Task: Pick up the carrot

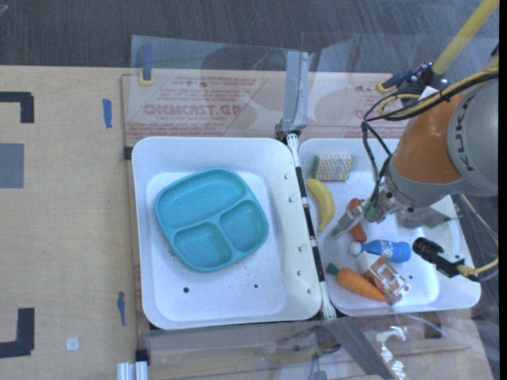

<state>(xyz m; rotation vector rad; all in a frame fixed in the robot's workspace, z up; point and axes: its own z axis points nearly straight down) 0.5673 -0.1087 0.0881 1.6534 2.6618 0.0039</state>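
The carrot (360, 284) is orange with a small green top. It lies slantwise at the front of the right bin (459, 291), green end pointing left toward the divider. My gripper (351, 218) hangs over the middle of that bin, left of the arm's orange band (428, 149). It is behind the carrot and apart from it, next to a small red-orange item (359, 233). The carrot lies free on the bin floor.
A banana (321, 202) lies along the right bin's left wall and a patterned sponge (333, 165) sits at its back. A blue and white bottle (386, 250) and a clear packet (389, 278) crowd the carrot. A teal divided plate (211, 218) rests in the left bin (150, 165).
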